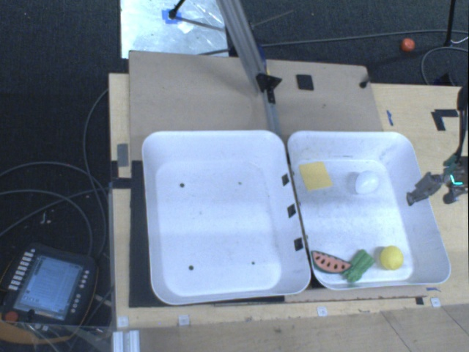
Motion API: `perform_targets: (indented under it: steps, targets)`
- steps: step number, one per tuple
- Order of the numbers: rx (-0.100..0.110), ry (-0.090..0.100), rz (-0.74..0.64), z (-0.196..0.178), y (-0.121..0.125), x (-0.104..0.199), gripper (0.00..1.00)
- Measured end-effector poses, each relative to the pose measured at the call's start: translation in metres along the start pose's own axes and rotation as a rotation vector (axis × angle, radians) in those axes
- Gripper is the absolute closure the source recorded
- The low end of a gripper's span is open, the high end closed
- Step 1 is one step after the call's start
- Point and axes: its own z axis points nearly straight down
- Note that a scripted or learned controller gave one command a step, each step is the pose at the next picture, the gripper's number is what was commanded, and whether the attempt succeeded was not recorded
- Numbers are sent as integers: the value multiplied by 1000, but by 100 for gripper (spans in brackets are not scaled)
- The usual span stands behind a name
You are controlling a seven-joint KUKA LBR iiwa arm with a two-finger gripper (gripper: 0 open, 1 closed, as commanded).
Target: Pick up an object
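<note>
Right bin (421, 218), white and shallow, on the bench (330, 101); all places below are given relative to it.

- Yellow square sponge (316, 175): inside, upper left part, lying flat.
- White rounded object (366, 182): inside, just right of the sponge, apart from it.
- Watermelon slice (331, 262): inside, along the lower edge, left.
- Green vegetable (358, 265): inside, lower edge, touching or just beside the slice.
- Yellow lemon (390, 257): inside, lower right, near the green vegetable.
- Tool (425, 189): above the bin's right rim, grasping nothing visible; whether it is released or clenched I cannot tell.
- Left bin (157, 196): adjoining the left side.
- Handheld control pendant (47, 283): on the floor, well to the left.
</note>
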Motion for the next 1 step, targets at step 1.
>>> perform_targets:
  steps: [1]
  targets:
    - [0,0,0,0,0,0,0]
